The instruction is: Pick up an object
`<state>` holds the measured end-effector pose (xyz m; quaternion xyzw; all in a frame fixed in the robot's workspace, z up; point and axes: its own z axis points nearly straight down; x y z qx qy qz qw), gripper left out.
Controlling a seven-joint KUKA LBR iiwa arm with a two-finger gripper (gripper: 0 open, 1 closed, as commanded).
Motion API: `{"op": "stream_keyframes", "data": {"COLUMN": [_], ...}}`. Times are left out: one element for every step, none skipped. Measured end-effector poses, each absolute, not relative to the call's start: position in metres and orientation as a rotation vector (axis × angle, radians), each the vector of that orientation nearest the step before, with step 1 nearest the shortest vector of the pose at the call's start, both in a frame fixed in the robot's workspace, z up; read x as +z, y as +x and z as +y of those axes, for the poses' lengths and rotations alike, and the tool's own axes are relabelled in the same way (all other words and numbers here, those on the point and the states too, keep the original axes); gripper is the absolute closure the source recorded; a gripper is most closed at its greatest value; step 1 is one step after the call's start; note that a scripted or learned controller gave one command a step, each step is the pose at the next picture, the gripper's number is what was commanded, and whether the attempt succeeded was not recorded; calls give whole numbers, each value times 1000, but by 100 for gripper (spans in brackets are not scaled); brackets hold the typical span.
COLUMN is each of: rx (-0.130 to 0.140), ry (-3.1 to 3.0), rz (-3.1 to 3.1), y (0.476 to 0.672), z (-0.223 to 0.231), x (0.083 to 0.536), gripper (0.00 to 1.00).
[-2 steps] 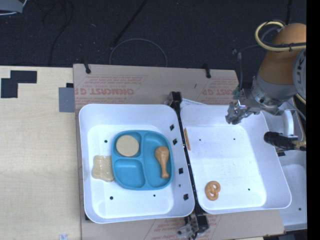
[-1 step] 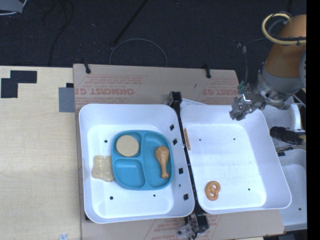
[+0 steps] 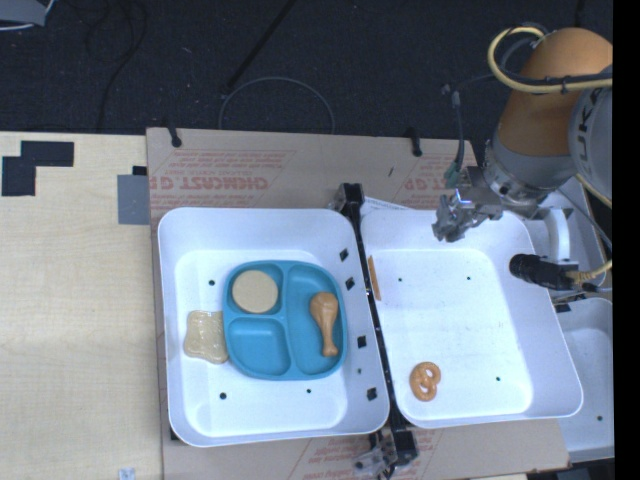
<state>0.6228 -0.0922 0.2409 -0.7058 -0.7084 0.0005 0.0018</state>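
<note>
A small tan pretzel (image 3: 425, 380) lies on the floor of the right bin (image 3: 470, 408), toward its front left. In the left bin (image 3: 190, 268) a blue divided tray (image 3: 262, 353) carries a round cracker (image 3: 254, 291) and a brown drumstick (image 3: 326, 321). A pale toast-like piece (image 3: 205, 337) rests beside the tray's left edge. My gripper (image 3: 450, 227) hangs over the back edge of the right bin, well away from the pretzel, and nothing shows between its fingers.
A thin orange stick (image 3: 373, 276) lies along the right bin's left wall. A black divider bar (image 3: 364, 308) runs between the bins. The arm's orange band (image 3: 548, 88) rises at the upper right, and a black cylinder (image 3: 535, 268) juts over the right bin's right rim.
</note>
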Motion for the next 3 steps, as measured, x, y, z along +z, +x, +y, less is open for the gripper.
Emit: {"op": "stream_keyframes", "data": {"rx": [2,4,0], "ry": [-2214,-2213,-2214], "rz": [-2223,-2223,-2225], "y": [615,616,619], "z": [-34,21,79], "x": [241,226,236], "gripper": [100,100,100]}}
